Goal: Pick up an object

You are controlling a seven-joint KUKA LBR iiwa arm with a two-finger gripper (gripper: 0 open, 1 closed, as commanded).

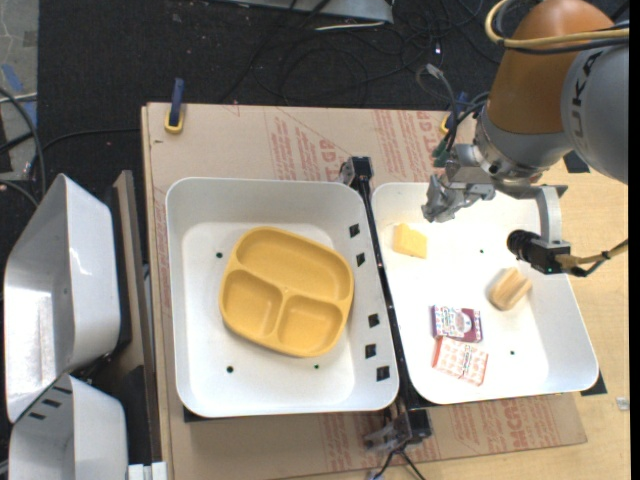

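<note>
Yellow block (408,240) is seen lying in the right bin (570,363), near its left wall, and is judged the likeliest target since the pincer (438,206) hangs just above and to the right of it, at the bin's upper left area. No contact between the two can be made out, and nothing is seen between the fingers. How far the pincer is spread cannot be told: the tips are dark, foreshortened and blurred against the white floor. Risks are judged as follows: the block sits close to the bin wall and the black divider (375,268), so a finger could be landed on the wall or the block could be shoved against it and tipped instead of gripped; a slightly offset descent could push the block aside. A tan rounded piece (509,289) and two small printed packets (457,322) (461,359) are placed well apart from the pincer, lower in the same bin, so little interference is expected from them. A yellow divided tray (286,291) is held in the left bin (200,368) on the worktop (290,133), untouched.
</note>
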